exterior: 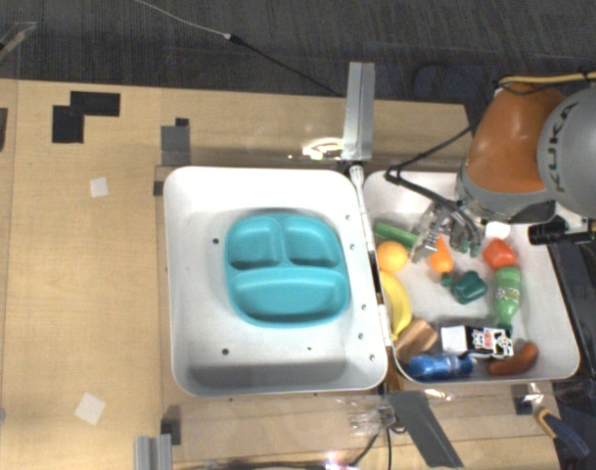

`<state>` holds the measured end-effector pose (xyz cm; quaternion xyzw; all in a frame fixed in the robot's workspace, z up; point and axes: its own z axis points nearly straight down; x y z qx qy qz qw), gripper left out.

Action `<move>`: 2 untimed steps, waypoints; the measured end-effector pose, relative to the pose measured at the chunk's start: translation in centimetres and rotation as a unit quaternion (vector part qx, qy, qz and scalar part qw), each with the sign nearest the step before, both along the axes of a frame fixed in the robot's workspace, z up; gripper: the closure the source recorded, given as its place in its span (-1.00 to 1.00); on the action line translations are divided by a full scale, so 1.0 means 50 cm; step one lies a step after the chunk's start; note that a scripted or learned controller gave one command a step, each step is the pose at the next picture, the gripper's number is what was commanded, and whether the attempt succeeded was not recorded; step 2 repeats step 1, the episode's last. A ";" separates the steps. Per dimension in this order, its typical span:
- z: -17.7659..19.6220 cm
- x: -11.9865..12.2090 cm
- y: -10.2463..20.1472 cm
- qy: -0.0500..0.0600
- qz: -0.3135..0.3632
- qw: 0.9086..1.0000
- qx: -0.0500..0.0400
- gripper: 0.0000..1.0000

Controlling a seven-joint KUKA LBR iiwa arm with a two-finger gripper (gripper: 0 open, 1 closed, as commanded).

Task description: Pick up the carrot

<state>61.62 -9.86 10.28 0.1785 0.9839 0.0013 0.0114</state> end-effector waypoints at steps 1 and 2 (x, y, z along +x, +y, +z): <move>0.103 -0.063 0.024 0.005 -0.023 1.000 0.001 1.00; 0.103 -0.063 0.024 0.005 -0.023 1.000 0.001 1.00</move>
